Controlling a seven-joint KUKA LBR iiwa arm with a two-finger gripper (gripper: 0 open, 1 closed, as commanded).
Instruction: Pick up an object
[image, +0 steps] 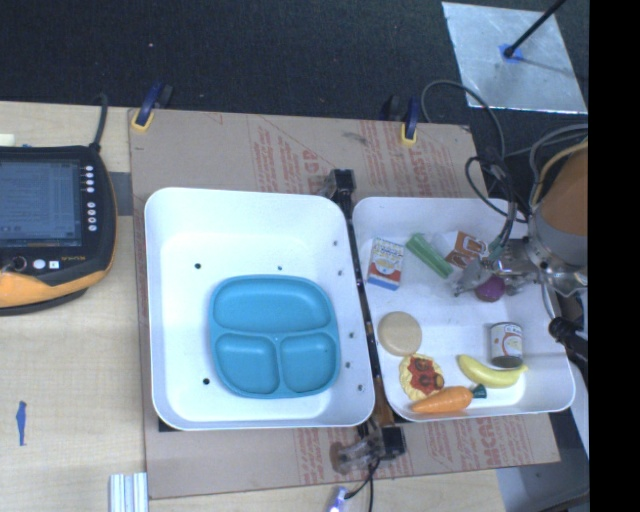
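Purple, small and probably light toy (490, 289) directly under gripper (487, 272) in right bin (452, 405); rounded, likely slippery, best pinched across middle; finger state indiscernible.

We are looking at a robotics lab. A black-and-orange handheld control pendant (45, 225) lies beside cardboard sheeting (270, 150) clamped to the pale wooden bench (70, 400), with loose black cables (470, 110).

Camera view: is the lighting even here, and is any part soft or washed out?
Camera view: light is flat, with only faint shadows inside the left bin; the white bins run bright but keep their edges; the gripper over the right bin is slightly smeared; the dark floor at top loses detail.
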